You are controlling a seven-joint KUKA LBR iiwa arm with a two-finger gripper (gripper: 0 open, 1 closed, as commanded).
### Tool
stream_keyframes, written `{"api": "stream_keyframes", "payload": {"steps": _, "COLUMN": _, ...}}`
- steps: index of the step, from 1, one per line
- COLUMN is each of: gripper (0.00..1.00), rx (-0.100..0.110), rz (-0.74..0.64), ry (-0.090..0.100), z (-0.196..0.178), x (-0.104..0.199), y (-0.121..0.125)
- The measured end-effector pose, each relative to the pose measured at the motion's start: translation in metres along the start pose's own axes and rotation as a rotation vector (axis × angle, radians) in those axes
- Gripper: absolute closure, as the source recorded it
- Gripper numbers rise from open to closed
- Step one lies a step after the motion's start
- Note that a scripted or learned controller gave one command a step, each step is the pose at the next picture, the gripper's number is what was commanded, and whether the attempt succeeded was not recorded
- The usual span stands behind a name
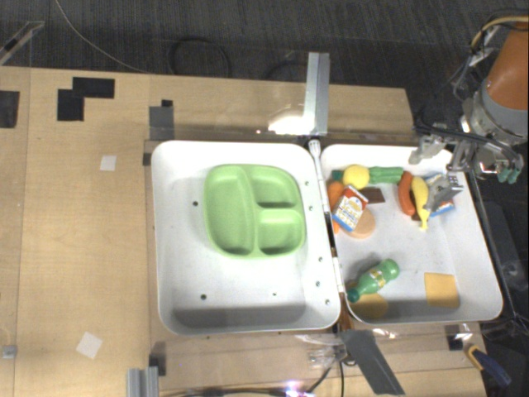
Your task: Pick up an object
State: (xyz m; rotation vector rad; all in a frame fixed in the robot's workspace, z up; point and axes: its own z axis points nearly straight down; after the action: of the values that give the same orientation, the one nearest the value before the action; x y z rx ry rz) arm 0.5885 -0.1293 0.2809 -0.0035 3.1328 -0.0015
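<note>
The right bin (488,263) holds several toy foods. A yellow banana (421,201) lies beside a red-orange piece (405,197) near the bin's far right corner. My gripper (447,184) hangs just right of the banana, low over the bin's upper right part, with nothing visibly held. Further left are a yellow lemon (355,176), a green vegetable (385,174), a small printed carton (350,212) and a tan disc (364,223). A green bottle (374,278) lies towards the front, and a yellow block (440,289) sits at the front right.
The left bin (178,288) contains a green divided plate (252,209). A metal post (317,98) stands behind the wall between the bins. The arm with its orange band (508,81) and cables occupies the upper right. An orange-tan piece (372,306) lies at the right bin's front wall.
</note>
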Motion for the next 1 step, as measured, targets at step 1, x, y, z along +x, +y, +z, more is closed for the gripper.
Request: {"api": "stream_keyframes", "payload": {"steps": 1, "gripper": 0.00, "rx": -0.003, "rz": -0.045, "ry": 0.010, "z": 0.1325, "x": -0.0175, "y": -0.0287}}
